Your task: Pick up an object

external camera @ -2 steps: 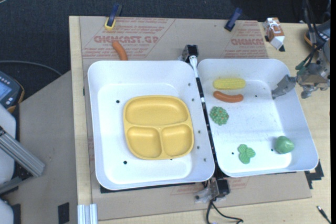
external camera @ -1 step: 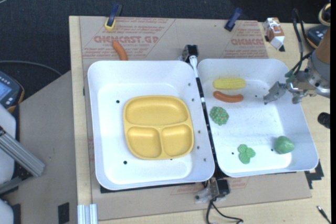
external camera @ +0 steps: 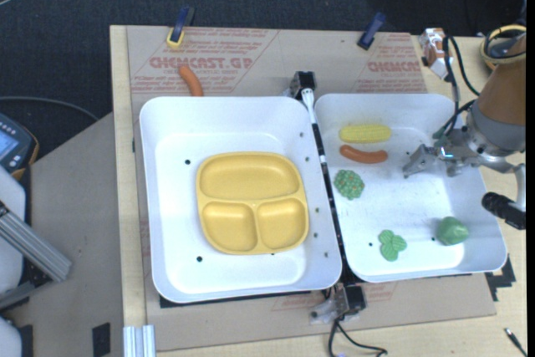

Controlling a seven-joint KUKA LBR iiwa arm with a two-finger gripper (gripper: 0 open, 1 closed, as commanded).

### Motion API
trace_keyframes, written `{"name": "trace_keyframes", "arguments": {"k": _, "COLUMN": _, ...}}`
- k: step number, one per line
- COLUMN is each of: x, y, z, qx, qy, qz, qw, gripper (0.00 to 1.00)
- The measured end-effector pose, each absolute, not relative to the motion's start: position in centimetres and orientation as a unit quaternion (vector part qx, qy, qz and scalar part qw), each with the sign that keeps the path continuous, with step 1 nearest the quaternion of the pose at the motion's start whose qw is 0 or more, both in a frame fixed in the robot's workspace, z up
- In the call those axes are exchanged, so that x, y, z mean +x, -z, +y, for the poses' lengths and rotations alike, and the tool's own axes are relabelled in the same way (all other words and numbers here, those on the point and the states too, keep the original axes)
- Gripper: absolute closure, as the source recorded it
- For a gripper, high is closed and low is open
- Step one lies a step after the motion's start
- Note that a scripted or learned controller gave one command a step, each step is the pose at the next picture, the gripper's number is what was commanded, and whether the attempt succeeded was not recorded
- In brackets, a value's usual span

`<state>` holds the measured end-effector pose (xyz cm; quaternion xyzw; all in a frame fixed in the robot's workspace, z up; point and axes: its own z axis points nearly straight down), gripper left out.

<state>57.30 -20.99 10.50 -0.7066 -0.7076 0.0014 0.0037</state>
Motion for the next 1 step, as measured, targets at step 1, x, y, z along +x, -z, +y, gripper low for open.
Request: {"name": "trace_keyframes", "arguments": {"k": 1, "x": 57.25, "y": -8.32, "z": -20.89, "qx": -0.707, "qy": -0.0010, "qz": -0.707, "qw": 0.002, "gripper": 0.00}}
